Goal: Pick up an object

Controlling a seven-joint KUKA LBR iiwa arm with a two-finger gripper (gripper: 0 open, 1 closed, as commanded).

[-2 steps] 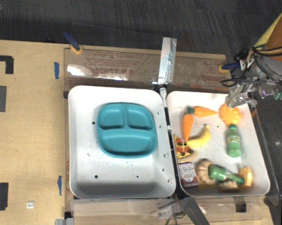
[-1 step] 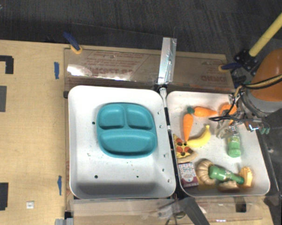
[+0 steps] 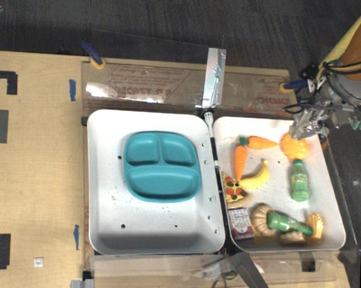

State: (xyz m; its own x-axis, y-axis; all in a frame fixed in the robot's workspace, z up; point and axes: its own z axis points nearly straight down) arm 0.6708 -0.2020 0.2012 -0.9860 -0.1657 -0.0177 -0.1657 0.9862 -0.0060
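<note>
The right bin (image 3: 336,195) holds several toy foods. An orange pepper-like piece (image 3: 294,147) lies at its far right corner. Directly over that piece's upper edge hangs my gripper (image 3: 306,128), reaching in from the right; whether it touches the piece is unclear. Left of it lie a horizontal carrot (image 3: 262,142), a second carrot (image 3: 240,161) pointing down, and a banana (image 3: 256,176). A green bottle (image 3: 298,181) stands just below the orange piece.
A pizza slice (image 3: 233,189), a small printed packet (image 3: 240,223), a bread piece (image 3: 261,216), another green bottle (image 3: 286,224) and a yellow piece (image 3: 316,226) crowd the right bin's near side. The left bin (image 3: 102,167) carries a teal divided plate (image 3: 162,166).
</note>
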